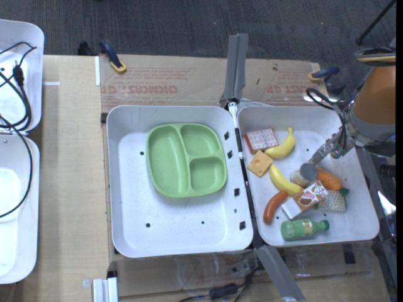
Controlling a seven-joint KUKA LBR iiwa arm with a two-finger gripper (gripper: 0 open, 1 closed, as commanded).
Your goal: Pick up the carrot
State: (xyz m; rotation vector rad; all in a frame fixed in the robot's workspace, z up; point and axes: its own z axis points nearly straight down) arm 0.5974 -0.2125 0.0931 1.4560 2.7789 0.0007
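From the camera view above the bench, the right bin [365, 187] is crowded: two bananas [283, 145], a cheese wedge [260, 163], a sausage [275, 205], a small carton [306, 198], a green bottle [304, 228], and the carrot [329, 180] tucked against the carton and a corn cob [335, 201]. The left bin [126, 200] holds just a green divided plate [187, 160].

The gripper [310, 170] hangs low over the right bin, its tip just beside the carrot's left end, maybe touching it. From this angle I cannot tell whether the claw is spread or closed, and nothing I can see sits between its tips, so I would not call the carrot held.

What worries me is the crowding. The carrot lies wedged among the carton, the corn and the lower banana, so a closing claw could catch the carton edge or the banana instead, or nudge the carrot sideways toward the bin wall. Coming down on one end and not the middle, it might also tip out as the arm lifts
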